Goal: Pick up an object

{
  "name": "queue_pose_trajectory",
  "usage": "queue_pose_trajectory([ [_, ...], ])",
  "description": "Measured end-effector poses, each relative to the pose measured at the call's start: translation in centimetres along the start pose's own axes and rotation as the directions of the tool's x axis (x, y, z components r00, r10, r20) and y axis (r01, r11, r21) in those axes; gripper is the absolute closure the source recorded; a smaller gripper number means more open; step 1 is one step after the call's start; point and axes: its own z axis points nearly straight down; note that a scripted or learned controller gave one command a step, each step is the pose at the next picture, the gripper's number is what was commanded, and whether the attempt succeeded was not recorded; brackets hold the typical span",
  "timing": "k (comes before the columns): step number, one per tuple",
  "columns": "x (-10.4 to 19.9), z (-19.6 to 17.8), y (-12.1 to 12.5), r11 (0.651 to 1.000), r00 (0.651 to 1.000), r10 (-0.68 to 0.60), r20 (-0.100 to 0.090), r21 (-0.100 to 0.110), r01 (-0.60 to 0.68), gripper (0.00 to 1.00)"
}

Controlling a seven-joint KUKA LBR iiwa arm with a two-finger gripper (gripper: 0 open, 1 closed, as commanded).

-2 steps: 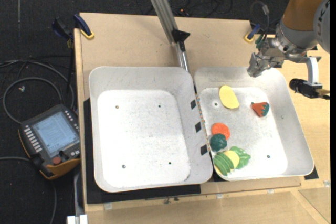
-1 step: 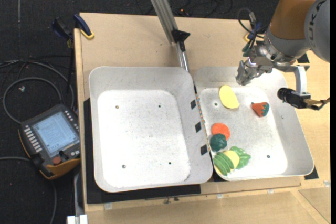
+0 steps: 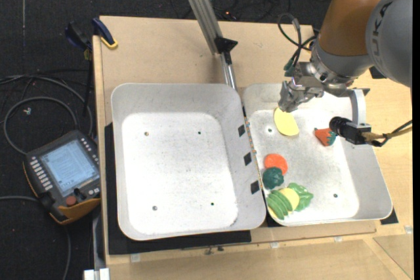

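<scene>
You're at the approach/descend step, no grasp yet afaict. The grey two-finger gripper [image 3: 289, 103] sits over the far-left part of the right-hand shallow white bin [image 3: 367, 197], tip right at the far edge of the flat pale-yellow oval piece [image 3: 286, 122]. Looks touching or just above it, can't resolve which from this angle. Pincer state: can't tell, tips are too dark and small to read, so don't assume anything's held.

Candidate targets, all in the right bin:
- yellow oval, directly under the tip, most likely the pick
- small red-orange wedge w/ teal bit [image 3: 324, 136], just right of it, near the black sensor on the arm's cable
- orange round toy [image 3: 275, 161] and dark green lumpy one [image 3: 273, 177], nearer, by the left wall
- lime-green + yellow veg cluster [image 3: 289, 199], near-left corner

Left-hand white bin [image 3: 125, 141] has no objects in it.

Next move imo: centre over the oval, close, then lift and verify sth actually comes up. The oval's flat and thin, so a slip is likely.
</scene>
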Motion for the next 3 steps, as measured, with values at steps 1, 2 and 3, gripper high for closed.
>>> queue_pose_trajectory([
  [1,5.0,0.9,-1.6,1.000,1.000,0.000,0.000,0.003,0.000,1.00],
  [2,10.4,0.1,-4.1,1.000,1.000,-0.001,0.000,0.002,0.001,1.00],
  [3,15.3,-1.2,-5.2,1.000,1.000,-0.001,0.000,-0.001,0.001,1.00],
])
